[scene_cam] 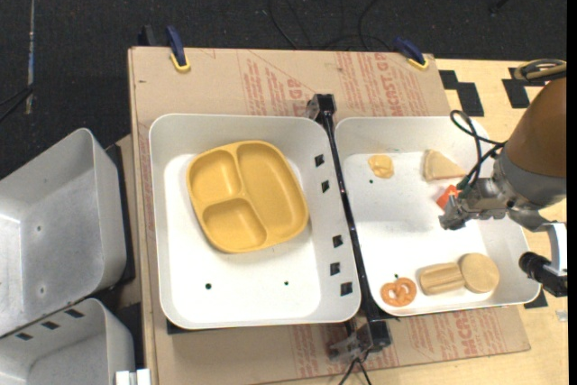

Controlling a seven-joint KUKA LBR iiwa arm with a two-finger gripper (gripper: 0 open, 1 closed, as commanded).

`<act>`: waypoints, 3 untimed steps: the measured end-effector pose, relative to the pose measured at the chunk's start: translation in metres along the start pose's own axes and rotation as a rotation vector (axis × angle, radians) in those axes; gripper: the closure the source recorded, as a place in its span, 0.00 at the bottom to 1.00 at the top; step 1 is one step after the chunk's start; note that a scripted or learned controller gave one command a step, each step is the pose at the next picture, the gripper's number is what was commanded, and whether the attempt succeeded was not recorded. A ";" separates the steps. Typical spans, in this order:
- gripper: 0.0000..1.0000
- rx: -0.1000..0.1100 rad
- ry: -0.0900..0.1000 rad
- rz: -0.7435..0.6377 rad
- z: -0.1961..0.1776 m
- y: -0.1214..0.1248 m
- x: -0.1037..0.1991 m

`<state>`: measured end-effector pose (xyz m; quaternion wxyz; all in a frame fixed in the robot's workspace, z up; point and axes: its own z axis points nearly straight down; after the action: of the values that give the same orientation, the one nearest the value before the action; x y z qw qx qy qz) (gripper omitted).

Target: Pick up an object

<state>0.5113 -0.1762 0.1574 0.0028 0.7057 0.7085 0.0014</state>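
Yellow, smooth plastic, a rounded three-compartment tray [246, 195] lies in the left bin [180, 284]. At the right bin's [406, 135] right side the dark gripper [453, 214] sits beside a small orange piece [447, 193]; its opening cannot be told
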 end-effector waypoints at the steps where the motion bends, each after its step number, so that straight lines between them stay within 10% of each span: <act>1: 1.00 0.000 -0.001 0.001 -0.044 -0.001 -0.005; 3: 1.00 0.007 0.003 -0.003 -0.078 0.013 0.045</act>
<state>0.5240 -0.1314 0.2354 -0.0007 0.7048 0.7094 0.0001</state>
